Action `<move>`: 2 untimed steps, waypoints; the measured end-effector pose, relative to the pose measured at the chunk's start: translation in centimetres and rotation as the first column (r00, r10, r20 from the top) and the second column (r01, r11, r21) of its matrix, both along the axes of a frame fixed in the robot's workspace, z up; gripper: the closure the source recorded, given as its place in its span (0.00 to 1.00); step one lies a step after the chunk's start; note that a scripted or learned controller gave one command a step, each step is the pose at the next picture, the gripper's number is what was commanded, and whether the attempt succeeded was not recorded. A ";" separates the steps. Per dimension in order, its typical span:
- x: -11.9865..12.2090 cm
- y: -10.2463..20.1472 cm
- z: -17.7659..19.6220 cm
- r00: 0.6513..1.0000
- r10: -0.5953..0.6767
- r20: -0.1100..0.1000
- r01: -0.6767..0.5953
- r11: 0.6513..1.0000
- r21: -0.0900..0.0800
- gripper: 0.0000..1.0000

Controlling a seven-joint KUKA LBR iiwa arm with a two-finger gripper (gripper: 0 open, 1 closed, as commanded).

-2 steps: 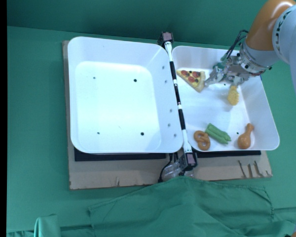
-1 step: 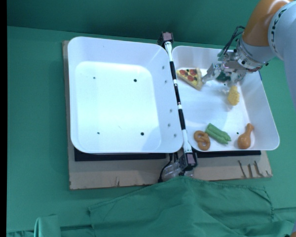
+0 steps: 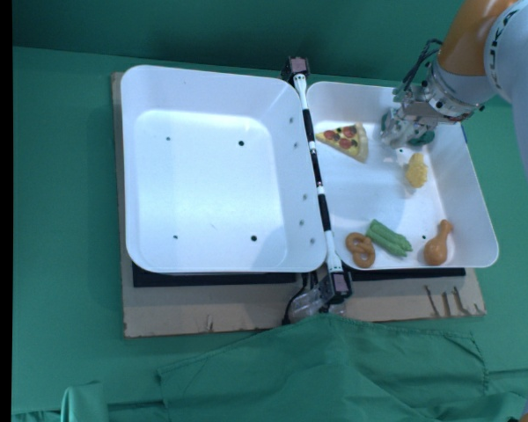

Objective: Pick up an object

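My gripper (image 3: 403,133) hangs low over the far part of the right bin (image 3: 471,196), between a pizza slice (image 3: 345,137) to its left and a yellow corn-like piece (image 3: 415,170) just in front of it. A small dark green thing (image 3: 424,135) shows right beside the gripper; whether it is held or lies on the bin floor cannot be made out. Near the bin's front edge lie a brown pretzel (image 3: 361,249), green beans (image 3: 389,237) and an orange-brown drumstick (image 3: 437,243).
The left bin (image 3: 158,104) stands beside the right one, with a black-and-white divider bar (image 3: 317,178) running between them. Both rest on a cardboard sheet (image 3: 202,310) on green cloth. A fold of cloth (image 3: 334,367) lies at the front.
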State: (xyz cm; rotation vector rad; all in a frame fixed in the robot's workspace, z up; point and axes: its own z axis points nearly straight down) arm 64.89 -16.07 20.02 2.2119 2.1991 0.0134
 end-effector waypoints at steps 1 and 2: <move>0.5 0.2 4.7 1.000 0.008 -0.012 -0.008 1.000 0.007 1.00; 1.6 0.3 10.8 1.000 -0.004 -0.010 0.004 1.000 0.006 1.00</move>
